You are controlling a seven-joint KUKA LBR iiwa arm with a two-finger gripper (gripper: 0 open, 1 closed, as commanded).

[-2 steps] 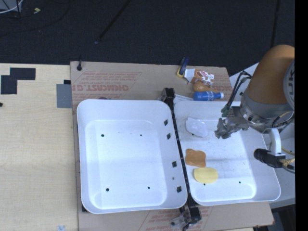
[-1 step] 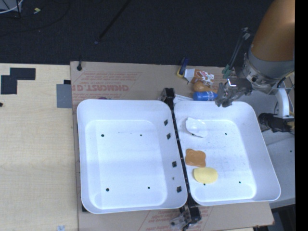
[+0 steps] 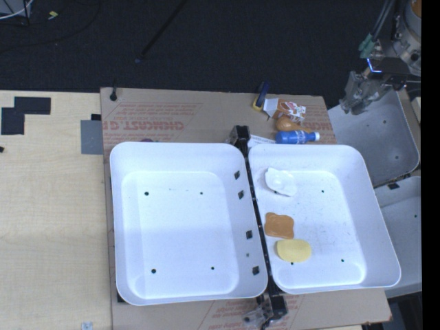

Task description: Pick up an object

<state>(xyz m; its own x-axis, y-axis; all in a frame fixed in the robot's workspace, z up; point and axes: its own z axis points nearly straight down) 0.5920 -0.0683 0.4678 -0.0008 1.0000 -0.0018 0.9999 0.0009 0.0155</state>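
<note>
Three objects lie in the right white bin (image 3: 377,205): a white crumpled piece (image 3: 280,181) near its back left, a flat brown toast-like piece (image 3: 279,225) lower down, and a round yellow piece (image 3: 293,251) just in front of that one. My gripper (image 3: 355,96) hangs at the upper right, off the bench and well behind and to the right of the right bin. It is far from all three objects and nothing is seen in it.
The left white bin (image 3: 118,218) sits beside the right one. Behind the right bin, on the cardboard, lie a blue bottle (image 3: 297,137), a brown item (image 3: 284,123), a red-and-white packet (image 3: 293,108) and a blue-and-yellow tool (image 3: 260,97). A grey metal plate (image 3: 385,136) stands at the right.
</note>
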